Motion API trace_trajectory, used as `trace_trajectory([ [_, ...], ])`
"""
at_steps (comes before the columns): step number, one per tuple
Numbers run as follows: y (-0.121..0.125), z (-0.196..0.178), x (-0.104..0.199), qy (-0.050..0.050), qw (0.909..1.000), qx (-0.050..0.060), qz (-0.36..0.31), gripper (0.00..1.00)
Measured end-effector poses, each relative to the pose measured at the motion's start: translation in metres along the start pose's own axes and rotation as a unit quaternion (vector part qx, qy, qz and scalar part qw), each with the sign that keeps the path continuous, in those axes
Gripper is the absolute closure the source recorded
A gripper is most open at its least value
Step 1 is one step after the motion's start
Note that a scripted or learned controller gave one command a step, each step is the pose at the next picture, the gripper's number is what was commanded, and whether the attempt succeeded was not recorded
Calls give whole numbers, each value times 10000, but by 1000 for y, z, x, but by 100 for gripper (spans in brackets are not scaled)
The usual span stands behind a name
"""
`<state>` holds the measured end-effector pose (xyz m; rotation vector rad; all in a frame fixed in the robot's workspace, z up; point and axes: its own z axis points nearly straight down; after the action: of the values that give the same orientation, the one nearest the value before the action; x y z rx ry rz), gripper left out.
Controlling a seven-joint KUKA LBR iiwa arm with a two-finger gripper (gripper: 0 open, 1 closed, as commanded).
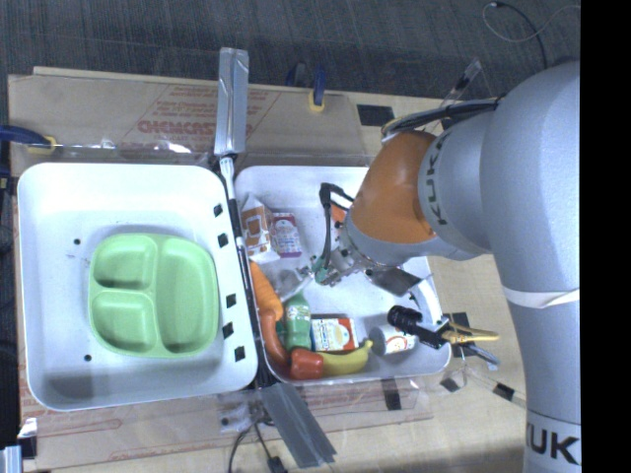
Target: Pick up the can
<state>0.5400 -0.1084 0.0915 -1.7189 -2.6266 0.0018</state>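
- Can (295, 324): small and green, with a pale patch on its label. I cannot tell whether it stands upright or lies on its side.
- It sits in the right bin (296, 187), close to the bin's left wall and toward the near edge.
- An orange carrot (266, 308) lies just to its left and a red-and-orange carton (333, 334) just to its right. A red pepper (306, 365) is right below it.
- Part of the can's lower edge is crowded by the pepper and carton, so its full outline is not clear.
- Claw (326, 268): over the middle of the right bin, up and to the right of the can and apart from it. Its tip is a dark tangle of metal under the orange band, and I cannot tell whether it is open or closed. I can see nothing held in it.
- A clear crumpled wrapper (293, 282) lies just beside the claw, too faint to identify.
- The grey arm (513, 185) covers the bin's right side, so most of that wall is hidden.
- A white container with a red mark (394, 344) sits near the front right corner, too small to identify.
- A banana (347, 360) lies along the near wall.
- Two small packets, one brown (256, 231) and one pinkish (286, 233), lie at the far left. Their print is unreadable.
- The left bin (49, 215) holds a green divided tray (155, 294).
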Motion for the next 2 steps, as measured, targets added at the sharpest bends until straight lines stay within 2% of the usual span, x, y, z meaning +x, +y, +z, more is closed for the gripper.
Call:
trace_trajectory([
  [1,0,-10,0,-4,10000,5,-24,100],
  [2,0,-10,0,-3,10000,4,-24,0],
])
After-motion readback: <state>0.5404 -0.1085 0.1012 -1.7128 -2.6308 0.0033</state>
